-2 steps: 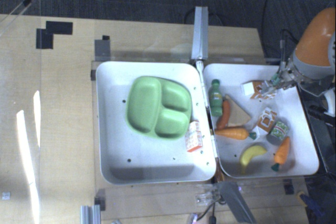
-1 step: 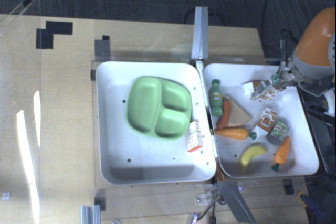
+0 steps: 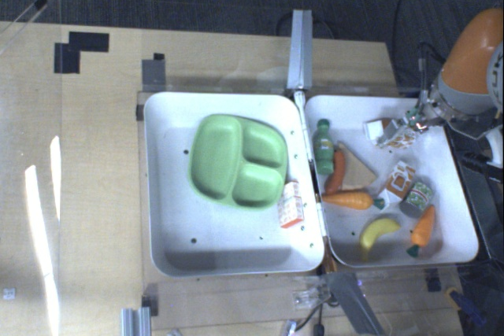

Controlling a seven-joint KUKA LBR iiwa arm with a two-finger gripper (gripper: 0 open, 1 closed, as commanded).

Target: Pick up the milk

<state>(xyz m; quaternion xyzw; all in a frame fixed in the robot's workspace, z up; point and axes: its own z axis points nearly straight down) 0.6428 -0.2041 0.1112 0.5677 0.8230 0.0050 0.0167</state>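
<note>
Two white bins side by side: left bin [image 3: 157,193], right bin [image 3: 461,201]. One green divided plate [image 3: 236,160]. Three small cartons, three carrots, one green bottle, one banana, one small can, one tan flat wedge.

Over to the gripper [image 3: 416,120], upper right of the frame, hanging below the arm's orange band [image 3: 472,51], low over the top edge of the right bin. Spread or pressed together? Cannot tell from this angle; too small and blurred. Right against the upper right end of the milk carton [image 3: 387,133], or just over it; impossible to say whether gripping. No sign of the carton lifted clear, seemingly lying on the bin floor.

Milk carton, then: white with brown print, tipped on its side, upper middle of the right bin, well apart from the other cartons.

Left bin contents: the plate, sitting upper centre, and a white-and-red carton [image 3: 290,206] just off the plate's lower right corner, close to the bin's right wall.

Right bin contents: bottle [image 3: 322,144] along the left wall; first carrot [image 3: 337,169] just right of it, standing nearly vertical in frame; tan wedge [image 3: 359,169] beside that; second carrot [image 3: 350,201] lying across below it. Orange-and-white carton [image 3: 399,182] near the centre, the can [image 3: 416,197] touching its lower right. Banana [image 3: 379,232] at the bottom, third carrot [image 3: 423,228] at the lower right.
</note>
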